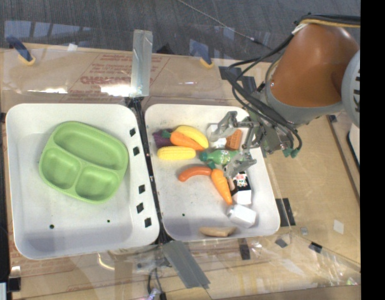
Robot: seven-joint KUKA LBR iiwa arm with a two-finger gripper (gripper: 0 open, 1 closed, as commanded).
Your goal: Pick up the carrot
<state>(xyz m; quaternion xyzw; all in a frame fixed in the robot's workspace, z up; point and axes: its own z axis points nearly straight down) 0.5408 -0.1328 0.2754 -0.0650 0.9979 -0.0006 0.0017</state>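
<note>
Camera view
Bench: two shallow white bins side by side, the left bin [30, 224] and the right bin [180, 220], on a board covered in clear plastic sheet
Left bin: holds a green divided plate [84, 161] with three compartments, lying in the upper left part of the bin
Arm: grey with an orange band [314, 58], comes in from the right and leans over the upper right corner of the right bin; black cables run along it
Gripper: [233, 136] hangs over the upper right part of the right bin, above the heap of toy food; metal parts show, but whether the fingers are apart or together I cannot tell, and nothing can be seen held between them
Carrot: [221, 185] lies in the right bin, right of centre, slanting from upper left to lower right, its top end by a green leafy piece [215, 157]; it lies below the gripper in the picture, apart from it
Sausage: [194, 173] orange-red and curved, just left of the carrot, near its top end
Yellow pieces: a corn cob [175, 153] lies across the upper middle of the bin, with a banana [191, 134] just above it
Purple piece: [161, 137] at the left end of the banana, small
White blocks: [242, 215] just beyond the carrot's lower end, near the bin's right wall
Tan piece: [216, 232] lies flat along the near wall of the right bin
</note>
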